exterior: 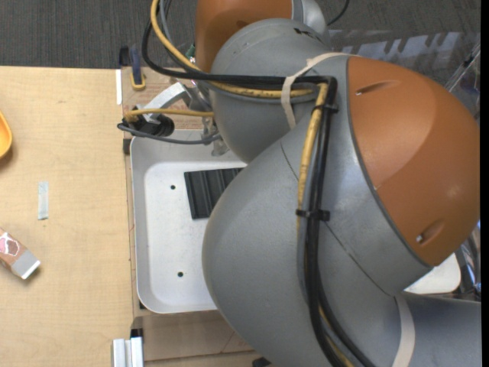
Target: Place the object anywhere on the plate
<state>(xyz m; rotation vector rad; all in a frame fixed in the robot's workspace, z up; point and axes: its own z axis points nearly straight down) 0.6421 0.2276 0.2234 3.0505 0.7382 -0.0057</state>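
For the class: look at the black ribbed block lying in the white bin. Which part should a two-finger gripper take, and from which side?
Grip the black ribbed block across its exposed left end, descending from above: it lies flat on the white bin floor, and the arm covers its right part.

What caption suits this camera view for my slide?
Grey-and-orange arm looms over a white bin holding a black ribbed object, beside a wooden benchtop.

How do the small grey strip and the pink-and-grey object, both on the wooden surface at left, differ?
The grey strip is plain, thin and one colour; the pink-and-grey object is thicker, with a patterned pink part and a grey end. The strip lies nearly upright in the view; the object lies slanted and is cut by the left edge. Both rest on the wooden surface.
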